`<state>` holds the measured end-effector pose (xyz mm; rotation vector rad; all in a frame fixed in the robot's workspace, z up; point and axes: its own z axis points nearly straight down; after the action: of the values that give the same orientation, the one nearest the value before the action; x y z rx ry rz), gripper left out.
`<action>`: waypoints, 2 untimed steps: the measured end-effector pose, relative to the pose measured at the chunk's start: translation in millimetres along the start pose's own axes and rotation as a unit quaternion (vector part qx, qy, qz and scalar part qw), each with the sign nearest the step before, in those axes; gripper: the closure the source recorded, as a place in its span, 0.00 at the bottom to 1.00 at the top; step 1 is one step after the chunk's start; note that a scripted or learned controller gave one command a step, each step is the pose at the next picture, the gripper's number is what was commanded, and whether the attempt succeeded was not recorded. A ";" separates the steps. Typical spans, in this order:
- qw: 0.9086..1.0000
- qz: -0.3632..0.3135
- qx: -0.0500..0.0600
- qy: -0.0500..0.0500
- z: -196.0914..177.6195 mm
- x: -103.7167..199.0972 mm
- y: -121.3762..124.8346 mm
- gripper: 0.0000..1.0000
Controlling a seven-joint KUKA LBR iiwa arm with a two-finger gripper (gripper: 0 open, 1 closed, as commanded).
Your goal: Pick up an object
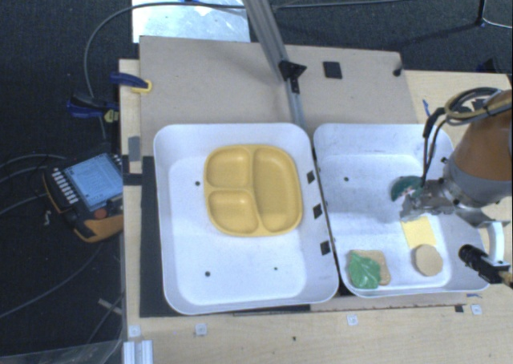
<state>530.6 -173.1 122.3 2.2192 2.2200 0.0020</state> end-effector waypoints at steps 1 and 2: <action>1.000 -0.002 -0.002 -0.001 -46.9 -3.3 9.0 1.00; 1.000 -0.002 -0.002 -0.001 -101.1 -3.7 10.9 1.00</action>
<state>541.2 -176.7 223.4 2.2117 2.2220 0.0052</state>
